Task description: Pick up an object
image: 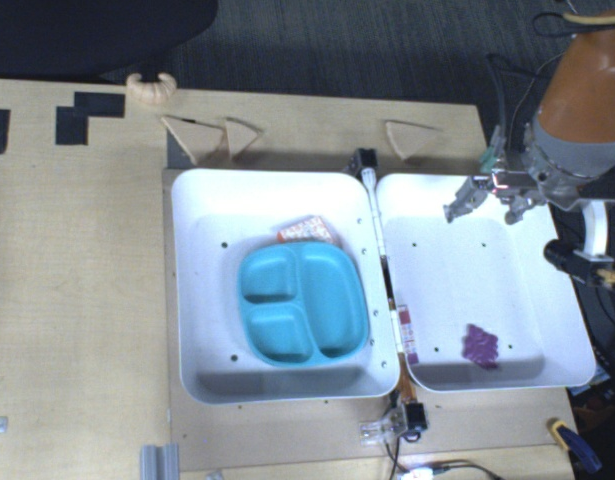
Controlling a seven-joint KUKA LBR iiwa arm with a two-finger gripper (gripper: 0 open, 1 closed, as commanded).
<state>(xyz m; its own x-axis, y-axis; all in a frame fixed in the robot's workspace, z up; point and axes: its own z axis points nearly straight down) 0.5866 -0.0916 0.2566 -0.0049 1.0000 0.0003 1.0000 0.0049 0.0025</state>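
A small purple object (pixel 480 345) lies near the front of the right bin (pixel 547 298). In the left bin (pixel 202 268) a blue divided plate (pixel 303 302) rests, with a red-and-white packet (pixel 305 230) partly tucked under its far edge. My gripper (pixel 490 204) hangs over the far right part of the right bin, fingers spread open with nothing between them. It is well apart from the purple object, which sits toward the front.
The ridge where the two bins meet (pixel 385 268) runs down the middle. The arm's orange band and grey wrist (pixel 582 108) reach in from the upper right. Cables and small clips lie at the bench's front edge (pixel 407 423).
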